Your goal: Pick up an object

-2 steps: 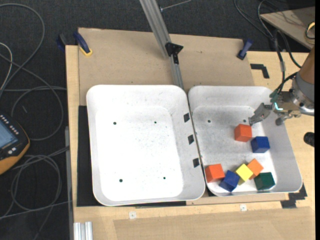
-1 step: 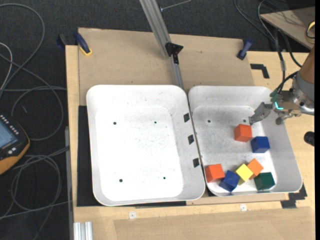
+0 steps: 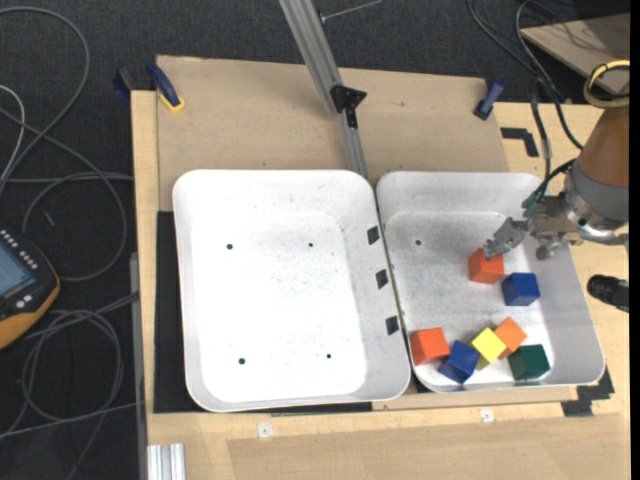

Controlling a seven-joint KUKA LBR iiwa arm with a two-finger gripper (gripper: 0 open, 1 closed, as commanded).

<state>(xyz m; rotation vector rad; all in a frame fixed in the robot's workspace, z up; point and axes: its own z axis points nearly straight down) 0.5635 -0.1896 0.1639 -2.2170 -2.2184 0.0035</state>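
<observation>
Though no writing is legible anywhere, the right bin (image 3: 560,193) holds an orange-red block (image 3: 486,267) directly beneath the gripper (image 3: 508,240); whether the jaws are apart cannot be told. Blue block (image 3: 520,288) just beside; five blocks near the front rim.

i see my arm (image 3: 608,158) with its orange band over a grey wrist. the gripper (image 3: 505,238) is dull grey metal
</observation>
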